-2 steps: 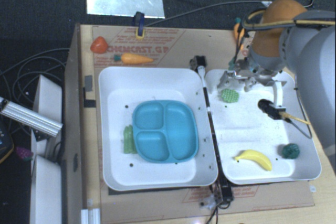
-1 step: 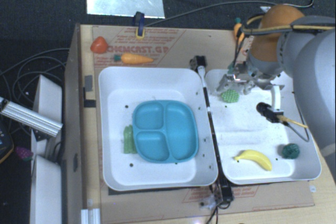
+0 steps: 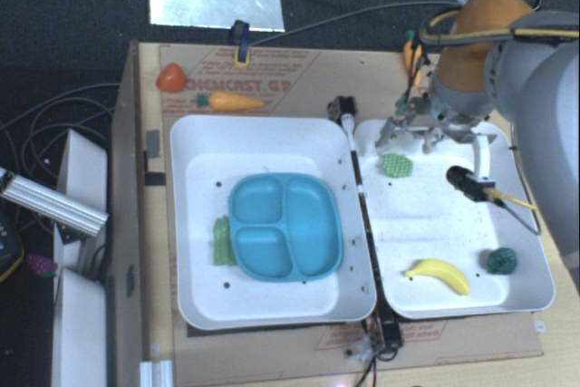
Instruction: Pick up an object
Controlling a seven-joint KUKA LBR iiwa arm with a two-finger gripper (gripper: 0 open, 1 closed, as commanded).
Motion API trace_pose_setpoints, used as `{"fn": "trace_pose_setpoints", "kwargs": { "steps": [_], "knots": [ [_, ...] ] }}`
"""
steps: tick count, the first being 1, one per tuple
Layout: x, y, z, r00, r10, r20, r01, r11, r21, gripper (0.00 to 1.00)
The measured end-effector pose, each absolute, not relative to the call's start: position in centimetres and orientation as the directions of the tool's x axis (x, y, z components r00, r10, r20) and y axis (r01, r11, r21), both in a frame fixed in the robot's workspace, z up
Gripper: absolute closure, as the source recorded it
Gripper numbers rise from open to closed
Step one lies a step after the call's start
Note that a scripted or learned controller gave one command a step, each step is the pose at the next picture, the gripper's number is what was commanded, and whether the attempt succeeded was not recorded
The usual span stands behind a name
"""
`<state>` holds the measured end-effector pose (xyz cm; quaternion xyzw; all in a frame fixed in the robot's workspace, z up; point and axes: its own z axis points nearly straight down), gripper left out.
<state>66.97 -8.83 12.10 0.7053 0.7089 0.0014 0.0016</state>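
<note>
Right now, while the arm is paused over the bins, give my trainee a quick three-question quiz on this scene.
1. True or false: the banana lies in the same bin as the blue divided plate.
2. Which item lies nearest the gripper? A) the dark green round item B) the light green bumpy item C) the carrot
3. Name the item lying against the plate's left edge.

Key: 1 false, it is in the right bin; 2 B; 3 the green strip.

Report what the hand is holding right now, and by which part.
Cannot be told: the hand hangs just above the green textured object in the right bin, nothing visibly gripped.
</note>
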Motion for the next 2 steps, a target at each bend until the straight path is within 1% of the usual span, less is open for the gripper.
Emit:
{"fn": "trace_pose_setpoints", "kwargs": {
  "steps": [1, 2],
  "knots": [
    [65.5, -8.8, 8.4, -0.002, 1.000, 0.000, 1.000, 0.002, -0.001, 0.00],
    [65.6, -8.8, 9.5, -0.003, 1.000, -0.001, 1.000, 0.003, 0.002, 1.00]
  ]
}}
